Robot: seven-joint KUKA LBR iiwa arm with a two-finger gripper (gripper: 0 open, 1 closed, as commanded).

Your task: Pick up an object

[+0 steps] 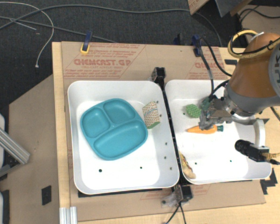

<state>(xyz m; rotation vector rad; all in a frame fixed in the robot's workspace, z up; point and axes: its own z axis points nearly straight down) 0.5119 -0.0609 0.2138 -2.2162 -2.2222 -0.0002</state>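
While the gripper [208, 120] hangs low over the right bin [224, 164], a toy carrot [203, 130] lies flat on the bin floor directly under it, orange body running left to right, green top toward the arm. Fingertips sit at or just above the carrot's middle; whether the claw is released or clenched cannot be told from this slant.

Carrot looks like small moulded plastic: judged light, stiff, smooth, likely to roll or squirt out of a pinch. Tapered shape, so best taken across the thicker half near the green end, fingers square to the long axis.

Just beside it, to the upper left, a green knobbly toy [192, 110], apart from the carrot. Tan peanut-like piece [188, 167] at the bin's lower-left corner. Left bin [84, 97] carries a blue divided plate [114, 128] and a patterned wedge [151, 114].
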